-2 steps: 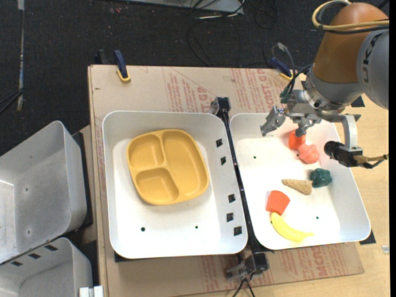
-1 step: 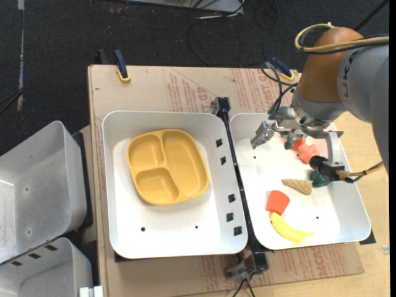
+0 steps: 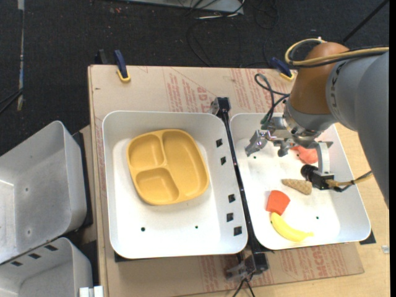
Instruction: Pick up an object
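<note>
My gripper [image 3: 288, 153] hangs over the back part of the right bin [image 3: 346, 228], reaching in from the right. Its fingers are spread apart, and it is open. A pink-red object [image 3: 307, 154] lies under it, close to the right finger, partly hidden by the hand; it is not clamped. A tan wedge-shaped piece [image 3: 297, 185] lies just in front of the gripper. Further forward are an orange-red block [image 3: 278, 201] and a yellow banana [image 3: 289, 229].
The left bin [image 3: 124, 228] holds a yellow divided plate [image 3: 167, 166]. A black divider strip [image 3: 232, 178] runs between the two bins. Cables trail from the wrist over the right bin's right side. Other white tubs [image 3: 37, 184] stand off the bench at the left.
</note>
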